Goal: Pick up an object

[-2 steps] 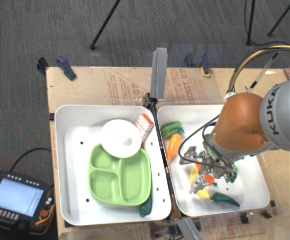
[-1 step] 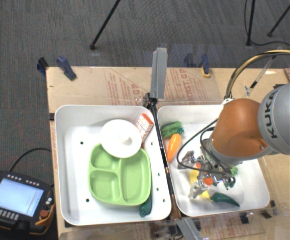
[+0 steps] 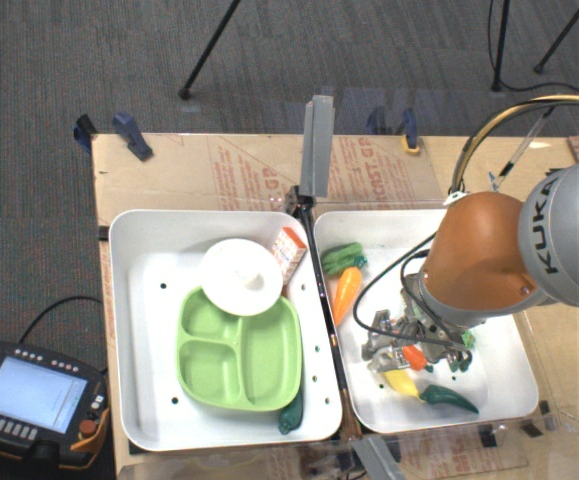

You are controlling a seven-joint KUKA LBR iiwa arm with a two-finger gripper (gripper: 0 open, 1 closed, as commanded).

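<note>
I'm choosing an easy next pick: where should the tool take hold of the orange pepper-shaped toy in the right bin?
Probably across the middle of the orange pepper-shaped toy, coming straight down from above. It lies flat and slanted, with its long sides exposed, so closing across its narrow width looks easiest. Its upper end sits close to the green pepper-shaped toy, and the white bin's left wall is close beside it, so avoid those sides.

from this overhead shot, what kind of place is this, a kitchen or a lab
Most likely a robotics lab, not a kitchen: a KUKA arm works over two white bins of toy food on a bench, a teach pendant lies on grey carpet, and tripod legs stand behind.
</note>
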